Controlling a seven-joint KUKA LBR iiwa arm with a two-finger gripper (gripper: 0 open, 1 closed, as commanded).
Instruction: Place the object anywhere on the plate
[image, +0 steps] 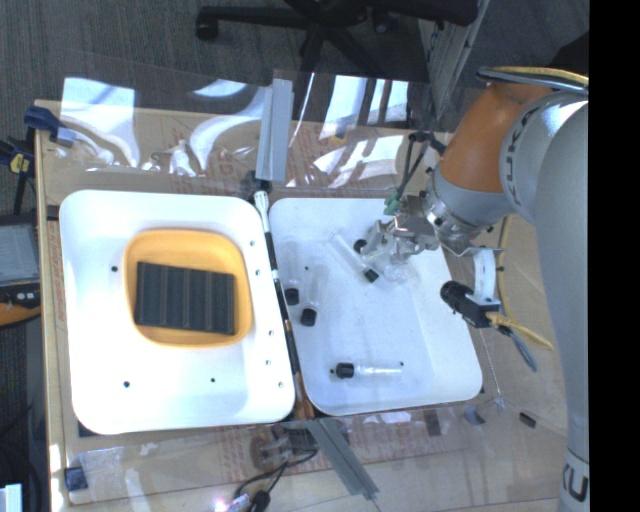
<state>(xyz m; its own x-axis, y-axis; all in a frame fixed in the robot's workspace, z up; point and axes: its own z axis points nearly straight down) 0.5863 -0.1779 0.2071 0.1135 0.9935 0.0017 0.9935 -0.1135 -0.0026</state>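
Observation:
A yellow plate (187, 287) with a dark ribbed centre lies in the left bin (90, 380). Small objects are scattered in the right bin (440, 350): two black caps (291, 295) (308, 316) near its left wall, and a clear tube with a black cap (366, 371) near its front. My gripper (384, 248) reaches into the back part of the right bin, low over a clear piece with a black end (372, 270). Whether it touches that piece is hard to make out.
The raised rims of the two bins meet at a divider (275, 290) between them. A metal bar (272, 125) stands behind the bins. The grey and orange arm (500, 150) hangs over the right bin's back right corner.

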